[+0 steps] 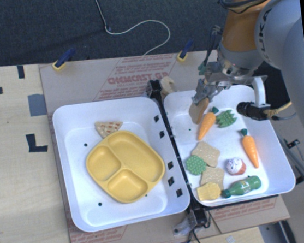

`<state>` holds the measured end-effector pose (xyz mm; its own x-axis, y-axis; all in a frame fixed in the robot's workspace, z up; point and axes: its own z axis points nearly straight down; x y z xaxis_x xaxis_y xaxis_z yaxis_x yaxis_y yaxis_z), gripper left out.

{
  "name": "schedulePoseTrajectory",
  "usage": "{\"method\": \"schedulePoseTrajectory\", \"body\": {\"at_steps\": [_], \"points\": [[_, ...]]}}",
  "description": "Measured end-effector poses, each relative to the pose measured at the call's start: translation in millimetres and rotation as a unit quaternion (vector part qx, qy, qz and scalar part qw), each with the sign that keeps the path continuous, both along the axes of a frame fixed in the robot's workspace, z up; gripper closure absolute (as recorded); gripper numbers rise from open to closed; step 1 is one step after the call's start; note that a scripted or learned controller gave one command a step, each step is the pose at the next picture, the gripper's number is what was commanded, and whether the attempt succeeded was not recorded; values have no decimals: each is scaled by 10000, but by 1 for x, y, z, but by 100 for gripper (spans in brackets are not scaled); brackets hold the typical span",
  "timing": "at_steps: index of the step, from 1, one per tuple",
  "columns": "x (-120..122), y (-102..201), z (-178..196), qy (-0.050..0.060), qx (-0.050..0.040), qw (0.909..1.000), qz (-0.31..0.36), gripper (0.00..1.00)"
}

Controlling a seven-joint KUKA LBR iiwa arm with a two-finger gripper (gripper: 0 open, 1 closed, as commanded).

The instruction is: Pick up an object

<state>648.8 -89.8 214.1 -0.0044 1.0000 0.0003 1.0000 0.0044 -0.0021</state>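
Two white bins lie side by side below me, and my claw (203, 96) hangs over the far part of the right bin (279, 146), near the wall it shares with the left bin (68, 156). Whether anything sits in my claw I cannot tell from this slant. Right under its tip, touching or very nearly so, is a tan wedge-shaped piece (197, 112) lying against the bin floor. Just beside that, on the side nearer my arm, a carrot (206, 125) slants across the floor with its leafy green top (226, 118) beside its thick end.

Nearer the front of the same bin a second carrot (249, 151) lies along the right-hand side, well apart from my claw. Toward the middle sit a square cracker (206, 153), a round green piece (196, 164) touching it, and another cracker (212, 175) just in front. A small white and red object (235, 165) rests between the crackers and the second carrot. At the front edge a yellow wedge (208, 192) lies just beside a green bottle (241, 187) on its side.

In the left bin a yellow divided tray (125, 166) sits with a waffle-patterned wedge (108, 128) at its far edge.
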Motion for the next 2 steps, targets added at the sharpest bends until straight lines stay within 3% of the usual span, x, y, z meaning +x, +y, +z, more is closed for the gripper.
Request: {"method": "schedulePoseTrajectory", "body": {"at_steps": [2], "points": [[-2,17,5,0,-2,10000,-13,100]]}}
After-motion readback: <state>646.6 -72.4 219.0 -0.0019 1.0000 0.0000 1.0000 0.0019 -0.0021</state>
